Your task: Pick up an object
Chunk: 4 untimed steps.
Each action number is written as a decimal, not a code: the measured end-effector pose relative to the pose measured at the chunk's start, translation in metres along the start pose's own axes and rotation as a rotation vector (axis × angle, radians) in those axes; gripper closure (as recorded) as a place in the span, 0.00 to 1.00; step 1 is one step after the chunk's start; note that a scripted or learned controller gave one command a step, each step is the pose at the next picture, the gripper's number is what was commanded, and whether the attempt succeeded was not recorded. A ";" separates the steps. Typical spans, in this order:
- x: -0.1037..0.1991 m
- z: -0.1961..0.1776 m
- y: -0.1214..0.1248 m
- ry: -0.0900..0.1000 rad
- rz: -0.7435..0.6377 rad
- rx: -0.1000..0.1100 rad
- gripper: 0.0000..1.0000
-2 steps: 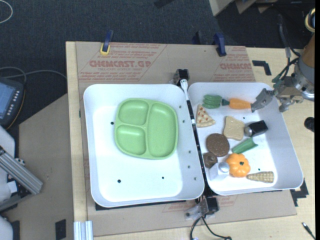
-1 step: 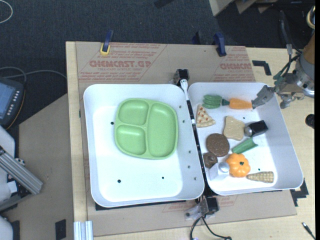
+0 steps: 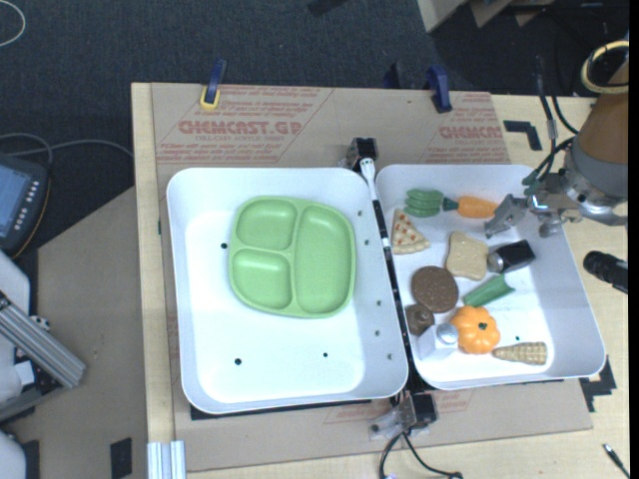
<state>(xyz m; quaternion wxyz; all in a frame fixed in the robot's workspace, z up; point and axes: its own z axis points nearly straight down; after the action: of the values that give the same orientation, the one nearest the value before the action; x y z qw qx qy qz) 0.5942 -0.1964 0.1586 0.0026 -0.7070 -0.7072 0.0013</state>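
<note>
1. Cardboard [image 3: 240, 128] under the bins is showing "CHEMCAST".
2. Gripper [image 3: 527, 218] is hovering at right bin's [image 3: 584, 307] far edge, fingers spread, holding nothing.
3. Toy food is crowding that bin; pumpkin [image 3: 476, 329] near front.

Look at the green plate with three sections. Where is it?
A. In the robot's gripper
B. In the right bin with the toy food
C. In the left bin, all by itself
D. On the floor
C: the green plate lies alone in the left bin, while the toy food, like the orange pumpkin, sits in the right bin.
</note>
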 end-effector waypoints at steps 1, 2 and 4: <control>-0.002 0.044 -0.003 0.000 0.000 0.000 0.00; -0.006 0.055 0.001 -0.013 0.002 -0.022 0.00; -0.006 -0.019 -0.001 -0.005 0.000 -0.013 1.00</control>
<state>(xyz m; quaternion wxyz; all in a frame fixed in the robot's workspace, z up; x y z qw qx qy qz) 0.5930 -0.2023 0.1775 -0.0039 -0.7070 -0.7072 -0.0017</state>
